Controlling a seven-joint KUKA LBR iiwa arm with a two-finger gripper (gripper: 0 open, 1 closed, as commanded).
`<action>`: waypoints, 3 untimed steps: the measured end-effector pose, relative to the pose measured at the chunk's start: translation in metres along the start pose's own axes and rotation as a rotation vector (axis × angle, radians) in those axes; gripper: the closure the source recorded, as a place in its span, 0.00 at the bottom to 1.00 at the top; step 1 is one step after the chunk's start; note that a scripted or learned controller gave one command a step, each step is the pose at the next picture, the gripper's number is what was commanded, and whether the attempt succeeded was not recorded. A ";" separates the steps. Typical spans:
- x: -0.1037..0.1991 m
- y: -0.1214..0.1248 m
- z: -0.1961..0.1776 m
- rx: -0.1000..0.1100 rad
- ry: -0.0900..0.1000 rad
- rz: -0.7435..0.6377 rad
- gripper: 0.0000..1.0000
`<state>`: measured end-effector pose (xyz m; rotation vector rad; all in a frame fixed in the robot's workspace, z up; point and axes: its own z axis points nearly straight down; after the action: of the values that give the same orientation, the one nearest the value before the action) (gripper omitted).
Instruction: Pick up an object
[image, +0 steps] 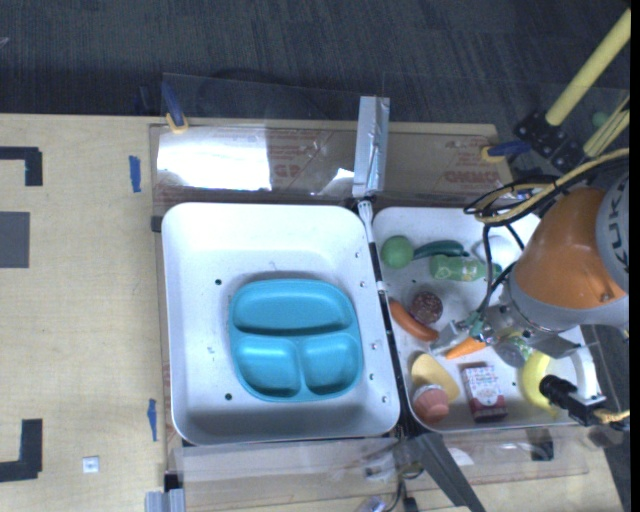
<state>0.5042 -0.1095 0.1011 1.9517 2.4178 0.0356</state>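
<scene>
The right bin (400, 222) holds several small items. A green ball (396, 251) and a green bottle-like piece (456, 267) lie at its far side. Mid-bin lie a brown round thing (427, 304) and an orange carrot (411, 320). A small orange piece (464, 349) lies just under my gripper (487, 328), which is low over the middle right of the bin. Toward the front sit a yellow item (430, 369), a pink-red item (432, 402), a red box (482, 388) and a yellow lemon-like ball (536, 378). The arm's orange band (570, 255) hides the bin's right side.
The left bin (190, 300) carries a blue divided plate (296, 335). A metal divider (371, 145) stands behind the seam between the bins. Cables (510, 200) and a yellow rod (595, 60) hang at the upper right. Wooden bench top lies to the left.
</scene>
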 end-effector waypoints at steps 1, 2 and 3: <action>0.002 0.012 0.000 -0.001 0.000 0.251 0.00; -0.053 -0.005 0.002 0.009 -0.003 0.106 0.00; -0.057 -0.002 -0.009 -0.001 -0.014 0.108 1.00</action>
<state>0.5136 -0.1653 0.1108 2.0727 2.3013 0.0256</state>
